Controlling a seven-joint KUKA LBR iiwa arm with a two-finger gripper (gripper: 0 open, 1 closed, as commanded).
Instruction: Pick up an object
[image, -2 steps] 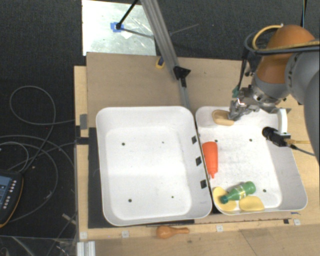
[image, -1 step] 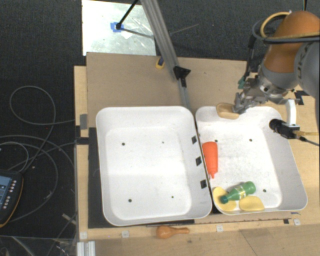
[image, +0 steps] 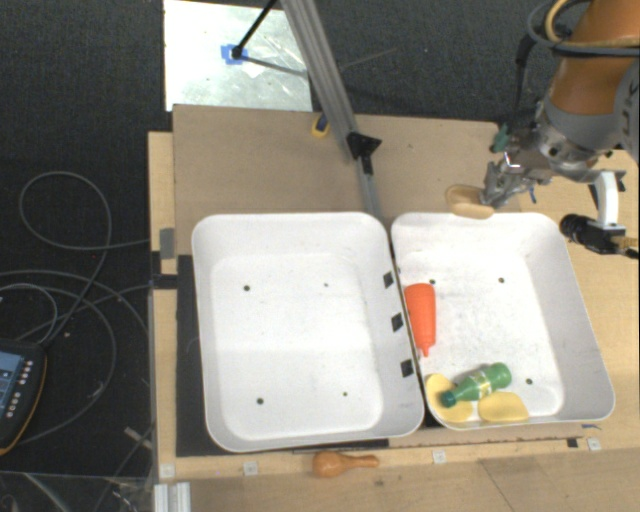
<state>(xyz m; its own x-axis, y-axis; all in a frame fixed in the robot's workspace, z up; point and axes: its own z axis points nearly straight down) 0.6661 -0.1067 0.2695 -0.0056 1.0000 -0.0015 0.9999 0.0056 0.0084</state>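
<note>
A tan, bread-like piece hangs at the tip of the gripper, just over the far rim of the right bin, near that bin's far left corner. It looks pinched between the fingers at its right end, so the gripper seems closed on it — though the fingers are small and dark here, and the hold is a judgement. The piece's long axis runs roughly left to right, along the far rim, and it sticks out leftward from the gripper, away from the arm that reaches in from the right.

If the grip is sound, the pick is mostly done; what matters next is lifting straight up so the overhanging left end does not catch the rim.

In the right bin, an orange carrot lies along the left wall, pointing toward the near edge. A green bottle and yellow pieces cluster at the near edge. The left bin sits alongside.
</note>
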